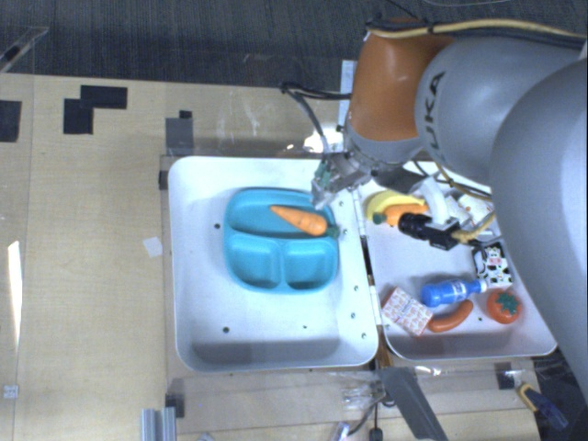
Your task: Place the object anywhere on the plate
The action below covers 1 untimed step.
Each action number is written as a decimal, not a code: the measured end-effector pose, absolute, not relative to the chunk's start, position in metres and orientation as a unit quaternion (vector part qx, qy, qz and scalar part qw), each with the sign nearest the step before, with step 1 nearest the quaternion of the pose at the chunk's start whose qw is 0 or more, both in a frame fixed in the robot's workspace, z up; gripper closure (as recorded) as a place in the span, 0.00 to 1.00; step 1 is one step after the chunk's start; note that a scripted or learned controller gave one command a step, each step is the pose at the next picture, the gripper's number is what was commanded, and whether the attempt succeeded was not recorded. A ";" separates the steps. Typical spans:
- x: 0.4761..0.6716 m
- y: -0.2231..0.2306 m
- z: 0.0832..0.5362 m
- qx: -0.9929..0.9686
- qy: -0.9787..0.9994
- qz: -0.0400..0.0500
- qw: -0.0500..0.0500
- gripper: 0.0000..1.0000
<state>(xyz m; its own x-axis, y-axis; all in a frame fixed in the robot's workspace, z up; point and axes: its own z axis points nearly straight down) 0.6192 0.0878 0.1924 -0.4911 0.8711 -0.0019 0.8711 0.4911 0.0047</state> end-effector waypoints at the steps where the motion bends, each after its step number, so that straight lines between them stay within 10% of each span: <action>1: 0.619 0.088 0.192 0.504 0.863 0.002 0.002 0.00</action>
